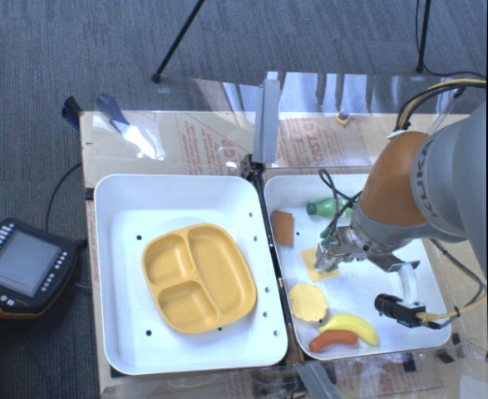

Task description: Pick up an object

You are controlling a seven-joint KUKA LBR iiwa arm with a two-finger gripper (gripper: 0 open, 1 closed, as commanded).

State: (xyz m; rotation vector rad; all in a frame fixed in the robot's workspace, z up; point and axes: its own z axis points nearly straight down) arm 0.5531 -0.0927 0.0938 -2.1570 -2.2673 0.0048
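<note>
Floor: dark grey carpet (77, 48) lay around the bench, with tripod legs (181, 32) slanting in from 12 o'clock.
Bench: a brown board (185, 144) carried two shallow white bins side by side, with a clear plastic sheet (135, 135) lying at its 11 o'clock corner.
Left bin (119, 198): it held a yellow plate (199, 278) with three compartments, sitting near the bin's middle.
Right bin (298, 191): it held the loose things and the arm's working end.
Brown block (283, 228): it lay at 10 o'clock in the right bin, just beside the wall between the bins.
Green bottle (319, 208): it lay at 12 o'clock in the right bin, partly behind cables.
Yellow slice (314, 263): a flat pale square sat near the bin's middle, partly under the claw.
Yellow round (308, 302): it lay at 7 o'clock in the right bin.
Banana (349, 327): it lay at 6 o'clock, touching or just beside a red sausage (332, 341) below it.
Arm (410, 194): grey with an orange band, it reached in from 3 o'clock.
Claw (330, 258): it pointed down over the yellow slice; how far it was open could not be told, and nothing was seen in its hold.
Handset (19, 266): a screen controller lay on the floor at 9 o'clock.
</note>
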